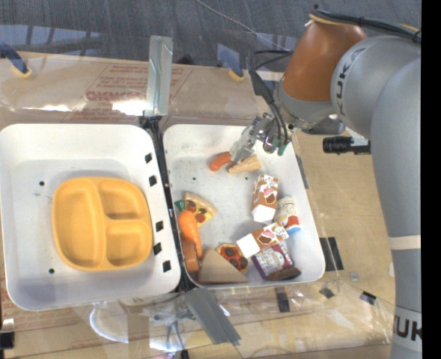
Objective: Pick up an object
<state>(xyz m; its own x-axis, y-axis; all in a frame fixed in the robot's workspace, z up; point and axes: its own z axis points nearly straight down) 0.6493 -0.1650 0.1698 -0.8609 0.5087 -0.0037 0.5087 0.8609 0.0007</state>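
Note:
My gripper (244, 152) hangs low over the far part of the right bin (310, 223), reaching in from the right. Its tip is right at a small toy hot dog, a red sausage (220, 161) with a beige bun piece (244, 168) beside it. Whether it touches or grips the toy is unclear. Further toy foods lie nearer in the same bin: a pizza slice (197, 207), a carrot (189, 230), a brown-and-white cake piece (264, 192), a small can (286, 212) and a dark packet (273, 261).
The left bin (25, 144) holds a yellow divided plate (100, 221). A grey divider strip (159, 81) stands at the back between the bins. The arm's orange band (321, 54) and grey body fill the upper right.

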